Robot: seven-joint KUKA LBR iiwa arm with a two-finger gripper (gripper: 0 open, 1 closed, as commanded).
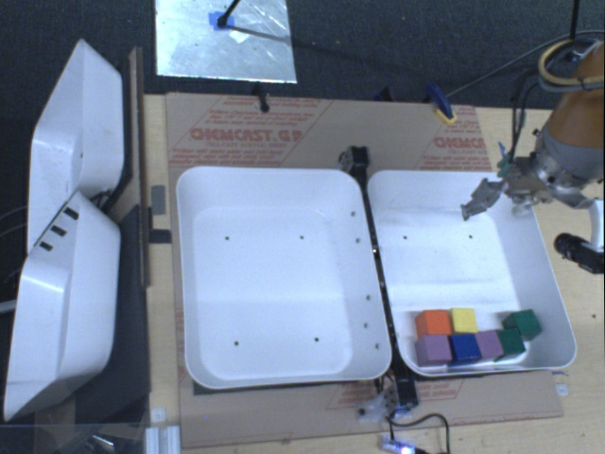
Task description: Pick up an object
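Task at its outset. The hand [480,202] hovers over the right bin's [544,253] upper part, carrying nothing (whether spread or pressed together cannot be told). All 6 blocks [470,337] lie clustered at the bin's near edge, well apart; approach and grasp remain.

Broad bare floor across the left bin [274,272], open floor over the upper half of the right bin [444,263], coloured blocks [473,334] crowded tight along its near rim, raised walls and a dark central divider [376,263] between bins, arm [567,149] overhanging the right bin's far right corner
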